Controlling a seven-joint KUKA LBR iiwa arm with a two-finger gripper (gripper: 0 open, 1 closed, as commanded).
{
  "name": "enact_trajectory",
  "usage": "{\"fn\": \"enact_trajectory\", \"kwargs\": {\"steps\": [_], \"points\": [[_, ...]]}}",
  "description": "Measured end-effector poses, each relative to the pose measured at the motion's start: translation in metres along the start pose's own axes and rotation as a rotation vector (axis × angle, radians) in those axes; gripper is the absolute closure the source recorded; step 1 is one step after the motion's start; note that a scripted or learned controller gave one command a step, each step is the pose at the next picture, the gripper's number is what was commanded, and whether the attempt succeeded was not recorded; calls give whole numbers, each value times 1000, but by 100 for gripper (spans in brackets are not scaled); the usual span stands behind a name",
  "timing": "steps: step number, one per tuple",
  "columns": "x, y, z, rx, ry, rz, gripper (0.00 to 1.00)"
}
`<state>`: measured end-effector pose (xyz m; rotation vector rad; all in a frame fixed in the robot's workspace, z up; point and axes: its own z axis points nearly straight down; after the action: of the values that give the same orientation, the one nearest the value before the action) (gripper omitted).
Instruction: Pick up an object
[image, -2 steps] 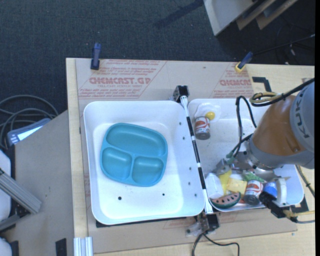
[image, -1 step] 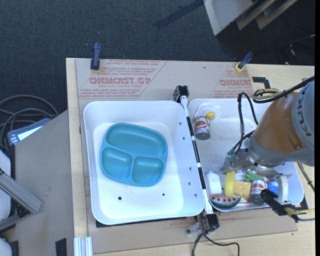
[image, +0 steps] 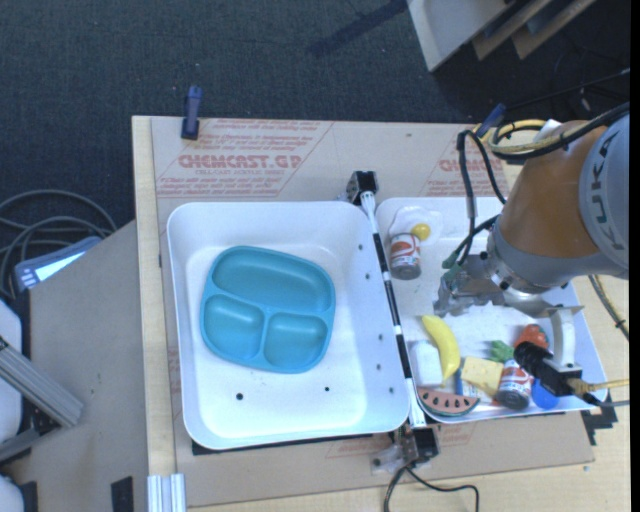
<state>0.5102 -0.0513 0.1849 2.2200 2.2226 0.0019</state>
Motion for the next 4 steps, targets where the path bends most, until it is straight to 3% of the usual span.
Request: {"fn": "enact_trajectory", "kwargs": {"steps": [1, 2, 3, 4], "points": [[-1, -1, 0, 1, 0, 1, 0], [-48, -2, 28, 3, -1, 2, 0], [-40, -32, 54, 3, 0, 2, 0], [-44, -26, 84, -14, 1, 0, 0]]}}
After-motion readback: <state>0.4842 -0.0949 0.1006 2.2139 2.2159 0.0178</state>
